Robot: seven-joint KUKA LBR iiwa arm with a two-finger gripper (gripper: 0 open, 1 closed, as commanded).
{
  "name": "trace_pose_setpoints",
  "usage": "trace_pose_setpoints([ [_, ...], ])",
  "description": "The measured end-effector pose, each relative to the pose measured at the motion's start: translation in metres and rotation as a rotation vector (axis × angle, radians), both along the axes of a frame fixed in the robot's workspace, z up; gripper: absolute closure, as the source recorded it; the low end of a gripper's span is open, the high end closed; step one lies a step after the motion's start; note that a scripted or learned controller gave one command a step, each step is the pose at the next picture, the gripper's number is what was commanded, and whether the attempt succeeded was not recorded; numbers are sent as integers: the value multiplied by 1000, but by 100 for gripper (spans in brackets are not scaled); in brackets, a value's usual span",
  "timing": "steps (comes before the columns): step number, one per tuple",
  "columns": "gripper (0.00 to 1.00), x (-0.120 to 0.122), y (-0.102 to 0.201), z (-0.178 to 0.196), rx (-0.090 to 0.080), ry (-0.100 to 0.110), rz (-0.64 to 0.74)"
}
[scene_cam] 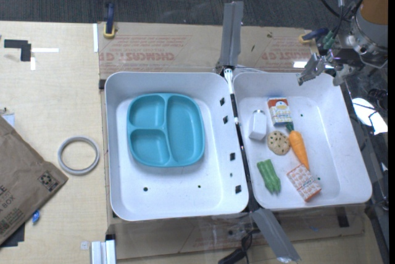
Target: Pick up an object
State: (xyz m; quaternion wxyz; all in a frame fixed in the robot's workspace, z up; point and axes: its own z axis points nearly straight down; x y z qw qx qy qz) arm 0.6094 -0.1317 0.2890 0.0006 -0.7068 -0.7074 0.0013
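Note:
The right bin point(345, 133) holds several small items: a white milk carton point(258, 124), a small orange-and-white box point(280, 111), a chocolate-chip cookie point(278, 143), an orange carrot point(298, 147), a green pea pod point(268, 175) and a red-and-white packet point(303, 183). My gripper point(323, 66) hangs above the bin's far right corner, well away from all of them, with nothing seen between its fingers.
The left bin point(117, 133) holds a teal divided plate point(166, 130). A grey tape ring point(78, 154) and a brown cardboard box point(21, 179) lie on the bench to the left. A grey upright post point(232, 34) stands behind the seam between the bins.

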Motion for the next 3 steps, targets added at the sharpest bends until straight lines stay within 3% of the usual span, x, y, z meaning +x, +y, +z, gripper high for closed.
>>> trace_pose_setpoints([
  [1,0,-5,-26,15,-1,-2,-14],
  [2,0,-28,-17,-100,1,0,43],
  [3,0,-49,-32,-197,1,-4,169],
])
